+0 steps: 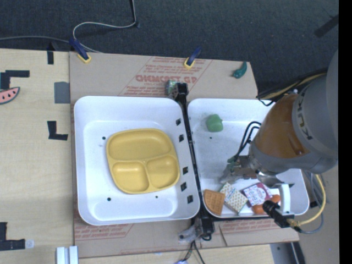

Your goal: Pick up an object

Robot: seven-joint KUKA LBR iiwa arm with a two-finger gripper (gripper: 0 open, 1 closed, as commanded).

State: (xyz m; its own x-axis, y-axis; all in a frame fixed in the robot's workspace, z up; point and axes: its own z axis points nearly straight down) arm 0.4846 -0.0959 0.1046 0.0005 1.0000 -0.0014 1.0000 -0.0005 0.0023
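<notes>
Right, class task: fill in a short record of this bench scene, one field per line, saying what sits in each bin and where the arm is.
left bin: yellow tray with three compartments
right bin: green block near back; waffle, cracker, packet at front
arm: over right bin
end effector: just behind the front pile

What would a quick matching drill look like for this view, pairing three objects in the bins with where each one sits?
Things:
1. yellow plastic divided tray
2. green rounded soft block
3. brown waffle-patterned square

Places:
A. front edge of the right bin
B. middle of the left bin
C. back part of the right bin

Pairs: 1-B, 2-C, 3-A
</notes>
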